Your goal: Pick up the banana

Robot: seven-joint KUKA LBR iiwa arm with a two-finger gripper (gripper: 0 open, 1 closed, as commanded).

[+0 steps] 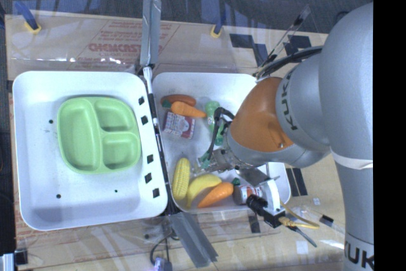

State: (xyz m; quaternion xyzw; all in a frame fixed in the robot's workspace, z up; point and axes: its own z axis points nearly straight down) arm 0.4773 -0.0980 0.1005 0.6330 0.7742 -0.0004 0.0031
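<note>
on a bench with two white bins, banana lying at the near edge of the right bin, touching corn and a carrot. gripper low just above it, fingers hidden by the wrist: cannot tell how open. likely approach step; next calls for closing squarely on the banana alone.

we see the arm: smooth grey rounded casings, a glossy orange band above the wrist, part of dark "kuka" lettering on the grey shell, and thin black cables along its upper side.
</note>
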